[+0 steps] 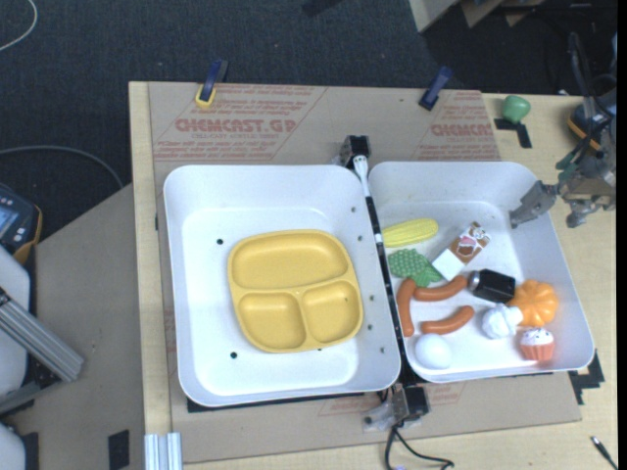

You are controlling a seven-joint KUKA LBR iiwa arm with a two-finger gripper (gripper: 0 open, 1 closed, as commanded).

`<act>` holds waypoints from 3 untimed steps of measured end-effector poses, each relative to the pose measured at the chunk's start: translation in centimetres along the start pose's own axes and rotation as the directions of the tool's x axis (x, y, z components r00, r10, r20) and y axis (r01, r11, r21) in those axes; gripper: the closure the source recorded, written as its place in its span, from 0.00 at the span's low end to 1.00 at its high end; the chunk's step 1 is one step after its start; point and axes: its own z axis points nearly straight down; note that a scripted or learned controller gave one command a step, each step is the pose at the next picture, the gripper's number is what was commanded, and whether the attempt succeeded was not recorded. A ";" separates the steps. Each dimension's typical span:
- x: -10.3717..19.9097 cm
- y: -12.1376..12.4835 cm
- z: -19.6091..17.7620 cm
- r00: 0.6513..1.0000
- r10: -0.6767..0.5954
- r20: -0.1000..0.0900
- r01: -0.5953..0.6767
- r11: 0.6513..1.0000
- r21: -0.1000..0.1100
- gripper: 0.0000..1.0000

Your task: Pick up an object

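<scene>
My gripper (554, 210) hangs over the far right corner of the right bin (573, 292), open, with nothing between its fingers. Below it, toy food lies in that bin: a yellow corn cob (409, 231), a green piece (411, 265), two orange-red sausages (443, 305), a white egg (434, 352), a black cylinder (492, 285), an orange pumpkin (535, 303), a small cupcake (537, 344), a white piece (500, 322) and a small brown and white figure (472, 242). The nearest item to the gripper is the brown and white figure, well to its left.
The left bin (191, 262) holds a yellow divided plate (291, 288). A green knob (514, 108) and blue clamps (434, 88) sit on the cardboard sheet behind the bins. Cables run along the divider between the bins.
</scene>
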 end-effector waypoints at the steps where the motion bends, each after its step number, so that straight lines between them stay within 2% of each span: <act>1: 0.1 0.3 -0.7 1.000 -0.004 0.003 0.004 1.000 -0.013 0.00; 3: 0.5 1.2 8.2 1.000 -0.004 0.002 0.004 1.000 -0.008 0.00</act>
